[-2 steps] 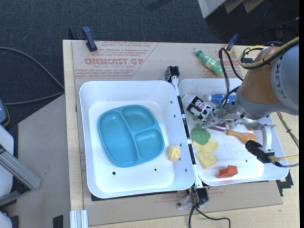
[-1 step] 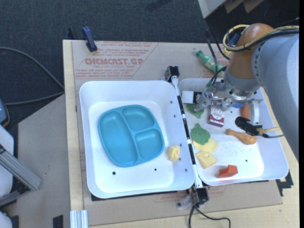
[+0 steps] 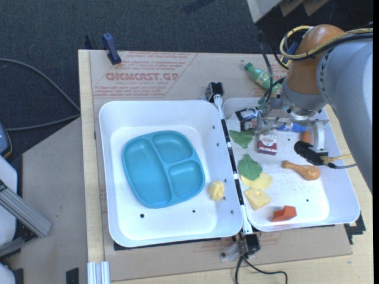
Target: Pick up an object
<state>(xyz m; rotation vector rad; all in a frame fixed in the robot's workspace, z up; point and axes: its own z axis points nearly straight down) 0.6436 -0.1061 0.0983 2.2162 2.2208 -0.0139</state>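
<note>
Gripper: lowered into the upper part of the right bin; whether anything is gripped cannot be told.
Red-and-white packet: lying just below the gripper, apparently touching it or very close.
Green leaf pieces: seen left of the packet, near the divider.
Yellow blocks: placed below the leaves.
Red block: set near the bin's lower edge, well apart from the gripper.
Left bin: occupied by a blue divided plate and a small yellow piece.
</note>
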